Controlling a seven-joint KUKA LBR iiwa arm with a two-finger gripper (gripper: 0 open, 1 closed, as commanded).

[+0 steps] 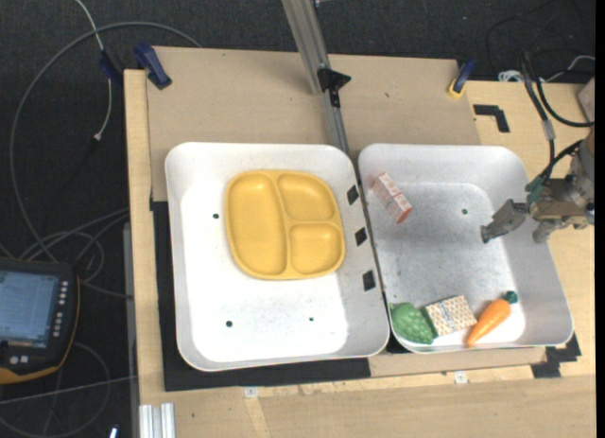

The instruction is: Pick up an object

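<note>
The gripper (523, 221) hangs over the right edge of the right bin (444, 166), its two fingers spread apart with nothing between them. A small pink box (391, 197) lies well off toward the bin's far left side. Along the near edge sit a green toy (412, 322), a patterned packet (449, 315) and a toy carrot (489, 321). A yellow divided tray (285, 223) rests in the left bin (194, 266).
</note>
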